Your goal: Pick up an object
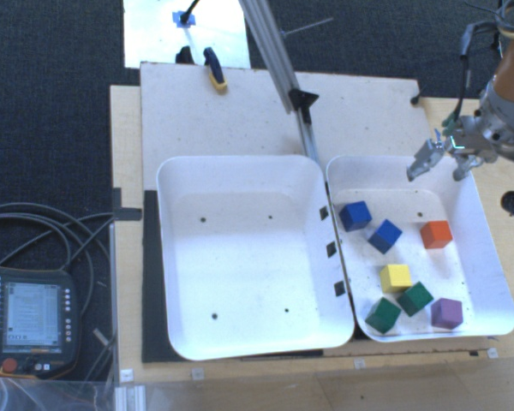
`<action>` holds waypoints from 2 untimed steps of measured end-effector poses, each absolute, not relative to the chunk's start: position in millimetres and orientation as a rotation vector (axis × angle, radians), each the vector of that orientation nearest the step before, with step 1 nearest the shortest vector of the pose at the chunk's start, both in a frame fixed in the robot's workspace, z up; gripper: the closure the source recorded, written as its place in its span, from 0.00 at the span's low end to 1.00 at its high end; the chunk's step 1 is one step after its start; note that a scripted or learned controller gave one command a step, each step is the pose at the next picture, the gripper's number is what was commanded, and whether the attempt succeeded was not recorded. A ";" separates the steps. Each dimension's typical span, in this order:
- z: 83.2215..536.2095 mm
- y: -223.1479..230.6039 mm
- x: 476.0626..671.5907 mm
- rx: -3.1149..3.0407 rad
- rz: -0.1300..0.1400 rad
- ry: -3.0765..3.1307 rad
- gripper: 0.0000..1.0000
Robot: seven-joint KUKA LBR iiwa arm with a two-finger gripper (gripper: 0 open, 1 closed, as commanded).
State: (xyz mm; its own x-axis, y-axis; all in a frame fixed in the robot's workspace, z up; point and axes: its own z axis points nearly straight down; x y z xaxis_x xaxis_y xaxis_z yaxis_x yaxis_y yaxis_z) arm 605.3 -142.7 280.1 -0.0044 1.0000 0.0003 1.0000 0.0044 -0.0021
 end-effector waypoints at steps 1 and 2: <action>282.5 -142.6 606.0 -2.217 -0.002 -2.228 0.00; 230.6 -144.0 595.9 -2.218 0.002 -2.223 0.00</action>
